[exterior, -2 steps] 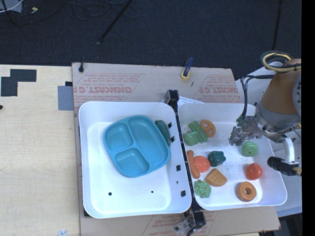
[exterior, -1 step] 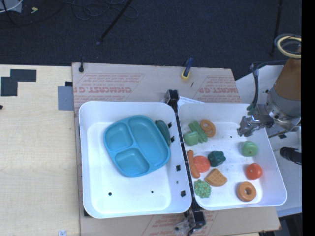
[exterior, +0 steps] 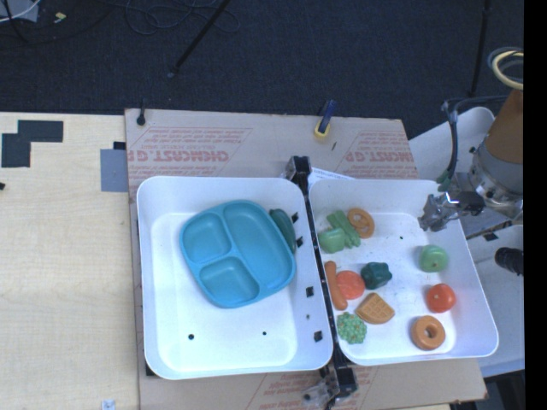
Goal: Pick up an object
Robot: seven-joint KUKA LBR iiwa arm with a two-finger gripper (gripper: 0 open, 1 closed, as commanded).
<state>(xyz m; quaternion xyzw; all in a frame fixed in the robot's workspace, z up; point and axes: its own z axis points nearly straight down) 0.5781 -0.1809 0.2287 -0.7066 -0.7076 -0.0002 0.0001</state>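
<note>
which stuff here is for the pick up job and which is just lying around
For the job:
gripper
green apple-shaped toy
red tomato-shaped toy
brown ring doughnut toy
dark green pepper toy

Lying about:
blue three-compartment plastic plate
blue-and-yellow clamp

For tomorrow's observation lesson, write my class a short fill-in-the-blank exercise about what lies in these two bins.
1. The blue divided plate lies in the ____ bin.
2. The hand hovers over the ____ bin.
3. The round red toy lies between the green apple and the ____.
4. The plate has ____ compartments.

Missing words: left; right; doughnut; three
</note>
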